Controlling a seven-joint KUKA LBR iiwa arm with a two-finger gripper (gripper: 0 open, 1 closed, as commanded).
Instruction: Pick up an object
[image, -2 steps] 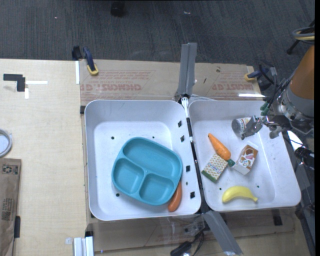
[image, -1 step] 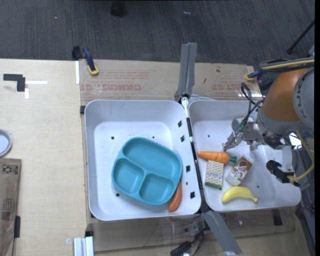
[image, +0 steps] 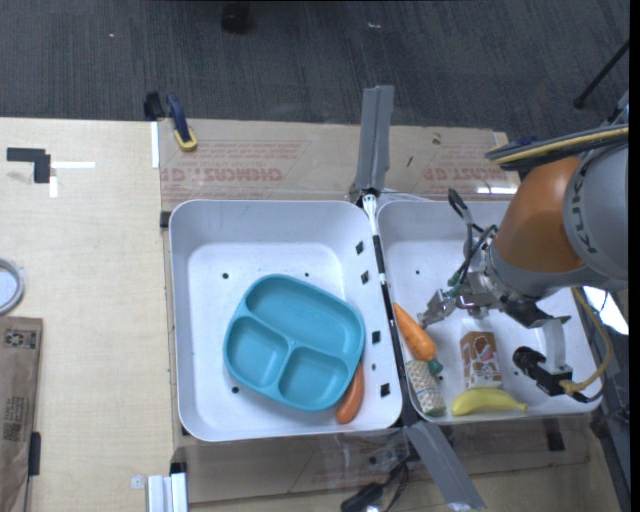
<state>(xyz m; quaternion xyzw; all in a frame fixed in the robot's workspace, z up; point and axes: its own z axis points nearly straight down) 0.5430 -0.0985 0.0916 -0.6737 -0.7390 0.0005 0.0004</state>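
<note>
Curved yellow banana (image: 487, 403), smooth divided blue plate (image: 293, 342)

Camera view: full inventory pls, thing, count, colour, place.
bins: 2, white, side by side on the bench
plate: 1, blue, three compartments, in the left bin
carrots: 2, orange; one in the left bin against the plate's lower right edge, one in the right bin by the divider
corn cob: 1, pale with a green end, right bin, near the front
banana: 1, yellow, right bin, front edge
can: 1, brown and white label, right bin, above the banana
clamp: 1, blue and yellow, bench, behind the left bin
arm: 1, grey with orange band, over the right bin
gripper: 1, metal, low in the right bin, between carrot and can
</note>
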